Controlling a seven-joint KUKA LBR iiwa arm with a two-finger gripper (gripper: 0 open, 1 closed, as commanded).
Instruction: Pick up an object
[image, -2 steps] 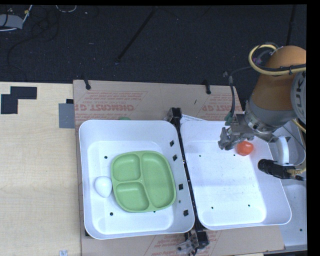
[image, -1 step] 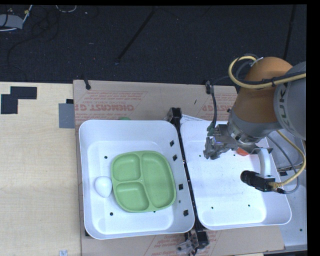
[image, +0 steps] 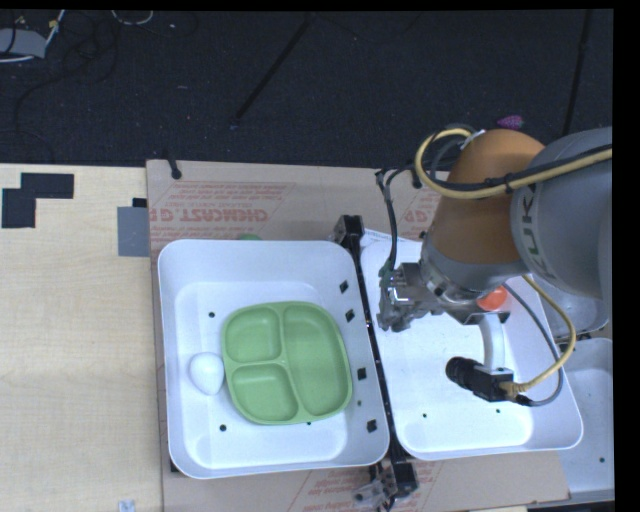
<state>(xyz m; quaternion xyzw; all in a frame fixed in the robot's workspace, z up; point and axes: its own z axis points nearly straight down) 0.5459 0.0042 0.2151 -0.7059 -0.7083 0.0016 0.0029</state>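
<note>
The metal two-finger gripper (image: 397, 305) hangs close to a wall of the shallow white right bin (image: 450, 432) — released or clenched, I cannot tell — and could strike it.

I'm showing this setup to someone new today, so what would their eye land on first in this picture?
The green three-part plate in the left bin stands out most, with a small white egg-shaped thing beside its left edge. Over the right bin, the big grey arm with its orange band reaches in from the right, its gripper near that bin's left wall.
</note>
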